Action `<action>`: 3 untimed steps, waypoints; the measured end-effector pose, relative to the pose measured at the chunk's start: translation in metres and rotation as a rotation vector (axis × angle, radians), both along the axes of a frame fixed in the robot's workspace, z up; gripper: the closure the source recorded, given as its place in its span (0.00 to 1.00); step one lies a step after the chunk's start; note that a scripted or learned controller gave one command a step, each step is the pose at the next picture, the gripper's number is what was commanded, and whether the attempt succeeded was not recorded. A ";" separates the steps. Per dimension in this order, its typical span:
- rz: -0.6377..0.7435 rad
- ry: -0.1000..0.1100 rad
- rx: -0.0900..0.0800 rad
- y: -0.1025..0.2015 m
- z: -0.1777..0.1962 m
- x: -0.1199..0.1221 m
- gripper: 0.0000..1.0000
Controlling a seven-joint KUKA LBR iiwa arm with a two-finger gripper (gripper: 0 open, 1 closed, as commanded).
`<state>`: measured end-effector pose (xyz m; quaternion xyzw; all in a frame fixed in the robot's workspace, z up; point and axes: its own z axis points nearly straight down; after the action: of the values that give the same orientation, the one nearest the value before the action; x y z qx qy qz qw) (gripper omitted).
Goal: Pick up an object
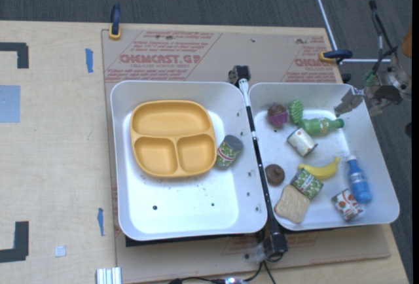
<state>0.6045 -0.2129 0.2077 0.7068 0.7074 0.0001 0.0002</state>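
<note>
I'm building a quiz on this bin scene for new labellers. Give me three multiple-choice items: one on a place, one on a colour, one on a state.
1. Where does the divided plate lie?
A. left bin
B. right bin
C. on the floor

2. What colour is the divided plate?
A. blue
B. yellow-orange
C. black

3. How does the small can beside the plate sit?
A. inside a plate compartment
B. leaning against the plate's right edge
C. in the other bin

Key: 1 A, the plate sits within the left bin. 2 B, its whole surface is yellow-orange. 3 B, the can rests on the bin floor, tilted, against the plate's rim.
</note>
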 end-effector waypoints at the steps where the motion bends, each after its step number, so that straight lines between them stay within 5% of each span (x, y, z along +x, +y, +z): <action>1: 0.001 -0.002 0.001 0.003 -0.112 -0.033 0.00; 3: 0.001 -0.007 0.000 0.105 -0.120 -0.094 0.00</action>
<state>0.5103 -0.1084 0.0875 0.7065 0.7077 0.0027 0.0025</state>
